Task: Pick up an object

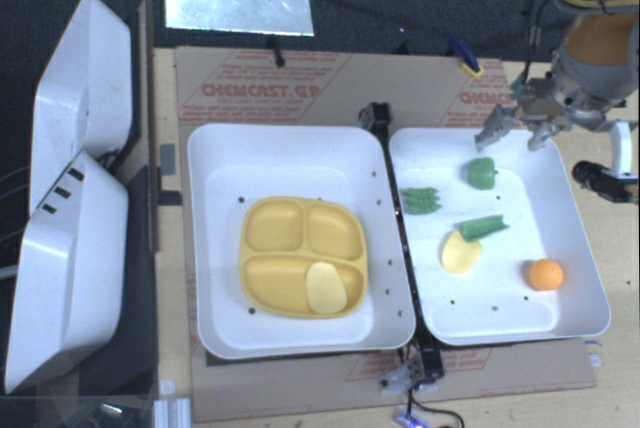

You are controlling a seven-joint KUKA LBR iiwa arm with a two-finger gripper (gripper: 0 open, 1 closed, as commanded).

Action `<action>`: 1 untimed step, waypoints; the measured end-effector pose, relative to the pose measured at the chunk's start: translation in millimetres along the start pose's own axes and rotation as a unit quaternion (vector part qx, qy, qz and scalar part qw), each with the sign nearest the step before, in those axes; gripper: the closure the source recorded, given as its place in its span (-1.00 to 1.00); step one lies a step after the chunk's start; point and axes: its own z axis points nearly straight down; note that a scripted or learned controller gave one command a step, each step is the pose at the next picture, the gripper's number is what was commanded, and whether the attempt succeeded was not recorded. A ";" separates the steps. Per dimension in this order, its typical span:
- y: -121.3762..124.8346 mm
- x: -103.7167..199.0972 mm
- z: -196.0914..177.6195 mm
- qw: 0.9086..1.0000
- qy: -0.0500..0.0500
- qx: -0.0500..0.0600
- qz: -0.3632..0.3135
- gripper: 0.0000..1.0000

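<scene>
1. Far to the left of the tool, the left bin (215, 316) holds a yellow divided tray (270, 261) with a pale yellow oval piece (326, 288) lying in its lower right compartment.
2. Left of and below the tool, in the right bin (575, 256), a green pea-pod piece (420, 201) lies close to the wall where the two bins meet.
3. Well below the tool and a little to its left, a pale yellow piece (460, 253) touches the lower end of a long green piece (483, 227) that lies at a slant.
4. Just below the tool and slightly left of it, a small green chunk (482, 173) sits on the bin floor, apart from both fingers.
5. The tool (517, 133) hangs over the upper edge of the right bin with its two fingers spread wide apart, and nothing lies between them.
6. Below the tool and to its right, an orange ball (544, 274) rests near the bin's lower right corner.
7. The desk (260, 86) under both bins is covered by printed cardboard.
</scene>
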 end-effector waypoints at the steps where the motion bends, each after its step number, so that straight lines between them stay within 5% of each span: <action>1: 18.8 -7.5 -22.0 1.000 0.000 -0.001 0.000 -1.00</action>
